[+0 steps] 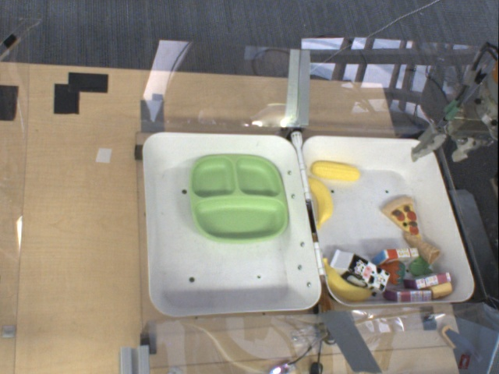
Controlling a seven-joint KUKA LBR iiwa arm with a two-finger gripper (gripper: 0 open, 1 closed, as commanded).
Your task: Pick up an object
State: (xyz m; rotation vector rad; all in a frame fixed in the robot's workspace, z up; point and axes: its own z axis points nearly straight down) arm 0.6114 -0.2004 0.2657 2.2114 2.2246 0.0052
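At the far right corner of the right bin (437,166) the pincer (443,140) hovers — grip unclear; next, descend onto the pizza slice (403,213).

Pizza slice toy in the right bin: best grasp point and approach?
Probably grip the pizza slice across its narrower lower end, coming straight down from above. It lies flat and apart from the clutter, with bare bin floor on both long sides for the fingers.
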